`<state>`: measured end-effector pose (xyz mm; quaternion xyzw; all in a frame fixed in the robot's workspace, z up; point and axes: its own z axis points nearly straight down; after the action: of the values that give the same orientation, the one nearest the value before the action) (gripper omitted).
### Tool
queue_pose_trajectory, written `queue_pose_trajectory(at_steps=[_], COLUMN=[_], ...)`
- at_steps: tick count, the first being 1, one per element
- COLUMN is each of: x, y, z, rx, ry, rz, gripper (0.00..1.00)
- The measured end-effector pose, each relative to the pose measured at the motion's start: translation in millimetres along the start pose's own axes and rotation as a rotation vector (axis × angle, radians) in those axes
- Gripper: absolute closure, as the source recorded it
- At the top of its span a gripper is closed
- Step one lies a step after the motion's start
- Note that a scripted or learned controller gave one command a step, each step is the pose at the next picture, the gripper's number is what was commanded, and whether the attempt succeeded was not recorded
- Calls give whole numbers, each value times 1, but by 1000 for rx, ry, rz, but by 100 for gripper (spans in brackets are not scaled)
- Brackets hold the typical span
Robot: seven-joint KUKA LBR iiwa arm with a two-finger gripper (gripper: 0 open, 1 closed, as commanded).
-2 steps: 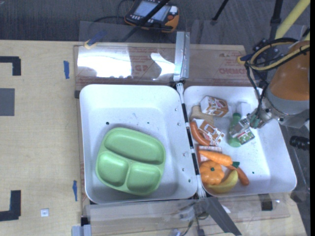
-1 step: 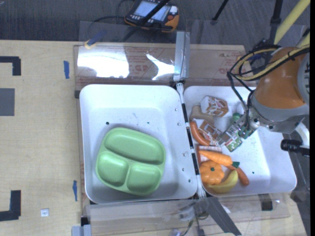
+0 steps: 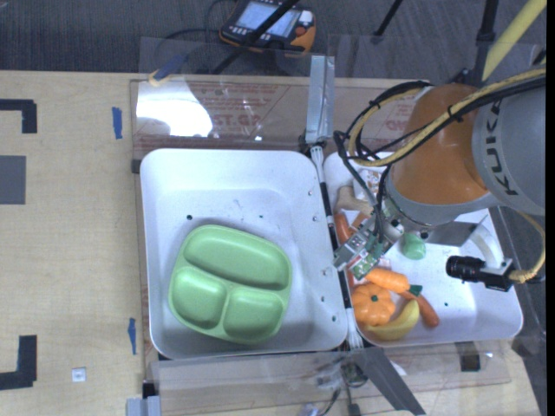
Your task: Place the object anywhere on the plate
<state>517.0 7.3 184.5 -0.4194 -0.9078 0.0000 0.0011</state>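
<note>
Camera view, item by item from the near edge outward: I am logging a crowded heap at the front of the right bin (image 3: 486, 319), where a banana (image 3: 401, 321) is curling under a small orange pumpkin (image 3: 375, 306), with one carrot (image 3: 388, 278) lying across the top and another (image 3: 425, 310) poking out beside it. Just above them the gripper (image 3: 362, 254) is hanging at the bin's left wall, and I cannot tell how its claw is set or whether anything is in it. A green piece (image 3: 413, 248) is sitting under the wrist. In the left bin (image 3: 165, 232) the green divided plate (image 3: 229, 282) is waiting, well apart from the toys. My worry: the pieces are touching, so a closing claw is likely to nudge a neighbour or pinch two, and the dividing walls are standing where a low carry could snag.
</note>
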Motion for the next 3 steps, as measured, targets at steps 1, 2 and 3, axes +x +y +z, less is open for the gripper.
queue_pose_trajectory(at_steps=[1, 2, 3], x=[94, 101, 84], y=[32, 38, 22], z=[5, -30, 0], rx=[1, -5, 0], ry=[0, -6, -1], rz=[-231, -488, -614], gripper=[100, 100, 100])
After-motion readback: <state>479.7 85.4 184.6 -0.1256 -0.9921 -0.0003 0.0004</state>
